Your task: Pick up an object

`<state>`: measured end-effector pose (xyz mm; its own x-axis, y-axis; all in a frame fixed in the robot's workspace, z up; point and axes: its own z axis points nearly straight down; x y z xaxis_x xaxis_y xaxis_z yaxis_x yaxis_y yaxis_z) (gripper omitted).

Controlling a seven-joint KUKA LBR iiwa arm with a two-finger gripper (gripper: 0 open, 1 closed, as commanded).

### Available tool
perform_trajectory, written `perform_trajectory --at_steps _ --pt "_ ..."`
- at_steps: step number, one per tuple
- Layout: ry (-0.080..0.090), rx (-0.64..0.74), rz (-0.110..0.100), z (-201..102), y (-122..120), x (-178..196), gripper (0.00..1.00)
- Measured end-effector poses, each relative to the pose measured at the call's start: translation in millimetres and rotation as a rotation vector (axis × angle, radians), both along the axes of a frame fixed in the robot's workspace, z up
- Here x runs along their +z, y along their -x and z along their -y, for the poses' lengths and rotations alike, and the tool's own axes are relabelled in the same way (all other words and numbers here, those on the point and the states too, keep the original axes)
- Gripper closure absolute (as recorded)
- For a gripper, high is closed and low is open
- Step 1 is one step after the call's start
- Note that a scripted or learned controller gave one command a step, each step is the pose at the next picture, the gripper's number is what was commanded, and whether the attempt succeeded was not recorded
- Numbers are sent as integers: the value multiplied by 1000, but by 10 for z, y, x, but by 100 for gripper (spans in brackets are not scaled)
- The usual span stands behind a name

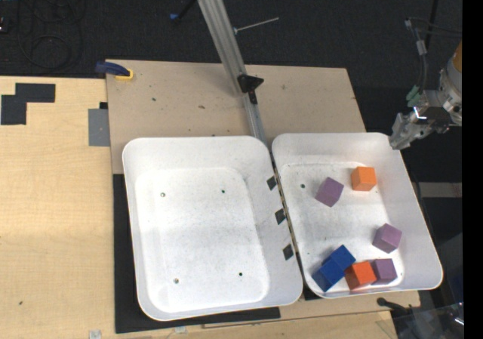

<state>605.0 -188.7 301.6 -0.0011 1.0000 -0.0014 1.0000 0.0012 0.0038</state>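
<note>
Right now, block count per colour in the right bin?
Purple cube blocks: 3
Orange cube blocks: 2
Blue block: 1
Total: 6, all in the right white bin.

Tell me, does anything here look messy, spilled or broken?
Nothing stands out. All six blocks lie inside the right bin: a blue, an orange and a purple one huddle at its near edge, tilted loosely. The gripper hangs outside the bin's far corner.
</note>
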Motion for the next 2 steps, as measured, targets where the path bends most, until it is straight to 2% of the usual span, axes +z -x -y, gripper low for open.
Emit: perform_trajectory --at_steps 2 --pt "-3 3 -7 -949 -77 -283 100"
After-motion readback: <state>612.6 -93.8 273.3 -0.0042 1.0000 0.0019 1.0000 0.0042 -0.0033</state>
